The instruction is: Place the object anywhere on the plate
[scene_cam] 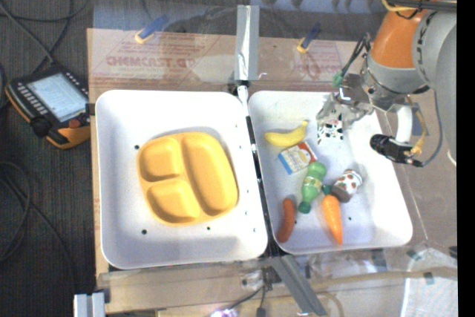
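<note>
Hovering at the right bin's point(401, 234) 1 o'clock corner, pincer point(332, 117) sits over a small black-white object point(329, 131); can't tell if spread or pinching. Banana point(286, 136) lies just at pincer's 8 o'clock, long axis roughly 2–8. Yellow plate point(187, 176) far off at 8 o'clock.

Grey arm point(438, 48), orange wrist band
</note>
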Controlling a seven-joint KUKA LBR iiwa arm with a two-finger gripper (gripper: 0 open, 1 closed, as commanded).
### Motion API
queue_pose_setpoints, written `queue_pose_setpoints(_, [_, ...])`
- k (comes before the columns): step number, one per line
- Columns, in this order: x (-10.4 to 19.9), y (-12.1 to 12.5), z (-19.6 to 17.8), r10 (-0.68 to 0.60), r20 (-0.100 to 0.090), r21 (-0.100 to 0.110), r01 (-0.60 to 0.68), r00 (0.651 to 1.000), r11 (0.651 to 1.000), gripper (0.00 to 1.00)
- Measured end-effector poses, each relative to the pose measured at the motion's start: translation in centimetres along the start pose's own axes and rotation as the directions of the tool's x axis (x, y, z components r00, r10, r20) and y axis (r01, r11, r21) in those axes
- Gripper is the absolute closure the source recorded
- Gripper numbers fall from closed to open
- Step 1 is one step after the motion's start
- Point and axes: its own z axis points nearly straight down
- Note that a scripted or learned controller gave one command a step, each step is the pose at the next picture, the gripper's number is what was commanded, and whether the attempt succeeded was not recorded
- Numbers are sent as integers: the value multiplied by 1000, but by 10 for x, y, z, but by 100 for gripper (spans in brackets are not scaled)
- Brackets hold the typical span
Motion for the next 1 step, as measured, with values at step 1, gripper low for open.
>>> queue_pose_setpoints(1, [75,4,-56,3,-1,-1,-3,1000,1000,100])
